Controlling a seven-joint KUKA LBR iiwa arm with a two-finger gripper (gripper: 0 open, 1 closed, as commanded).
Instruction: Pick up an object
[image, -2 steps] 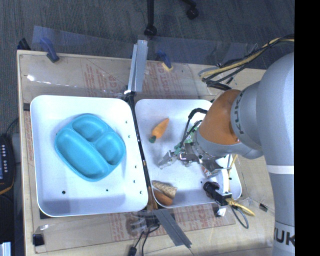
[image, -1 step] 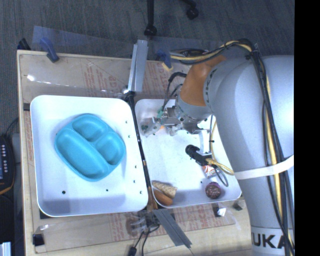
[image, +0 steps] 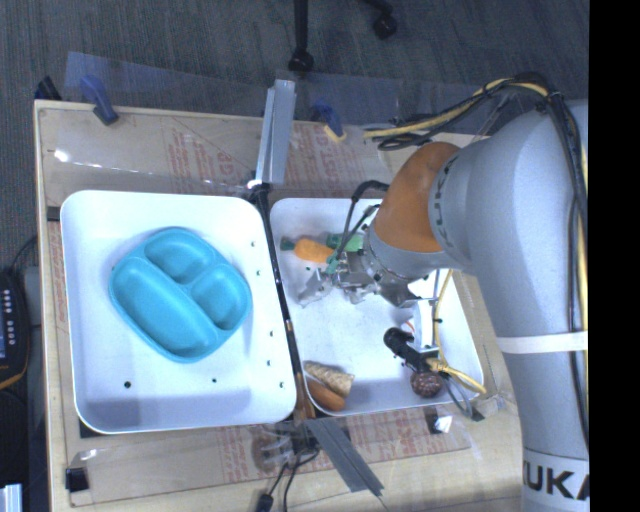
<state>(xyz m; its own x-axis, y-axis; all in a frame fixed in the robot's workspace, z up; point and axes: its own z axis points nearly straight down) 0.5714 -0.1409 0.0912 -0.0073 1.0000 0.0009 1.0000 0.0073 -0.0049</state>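
Two shallow white bins side by side on the tabletop (image: 150, 150), touching along their inner walls. In the left bin (image: 85, 380), a blue divided plate (image: 180, 292) with three compartments, lying flat and turned at a slant, roughly in the middle of the bin floor. In the right bin (image: 350, 340), three loose things, well apart from one another. Near the far left corner, an orange carrot-like piece (image: 312, 250), lying on its side with a green end toward the right. Against the near wall at the left corner, a tan and brown bread-like piece (image: 328, 383), tilted up onto the rim. Near the right corner on the near side, a small dark round thing (image: 427, 383), reddish brown, resting on the bin floor. Reaching in from the right, the grey arm (image: 520, 230), its orange band bent over the far half of the right bin. Low over that bin's upper left part, the claw (image: 330, 280), just beside the orange carrot-like piece and slightly nearer the camera than it. Cannot tell whether touching it or not. Cannot tell how far open the claw stands, nor make out anything gripped in it, the metal parts too small and cluttered to read.
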